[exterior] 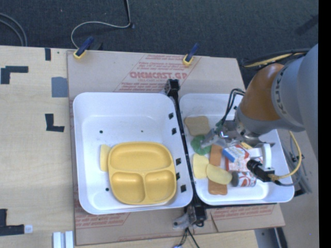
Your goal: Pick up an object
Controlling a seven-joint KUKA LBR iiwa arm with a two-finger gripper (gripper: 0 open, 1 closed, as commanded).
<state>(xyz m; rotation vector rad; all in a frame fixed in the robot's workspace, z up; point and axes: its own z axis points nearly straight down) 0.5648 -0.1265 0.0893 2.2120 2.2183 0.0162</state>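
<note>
The right bin [282, 190] holds a heap of small items. A tan flat piece [197, 124] lies at the back left, and a green item [197, 144] sits just in front of it. Further forward are an orange stick [215, 155], a pale yellow square [199, 166], a yellow lump [219, 175] and a brown-orange piece [217, 188]. To the right of these, a blue, red and white packet [235, 158] lies beside a small can [246, 180]. My gripper [223, 135] hangs low over the heap, right by the green item and the orange stick.
A yellow divided plate [142, 172] lies in the left bin [85, 118]. A black divider [178, 133] runs between the bins. The arm's orange band [261, 97] and grey body cover the right bin's back right. A cable [289, 174] loops by the wrist.
</note>
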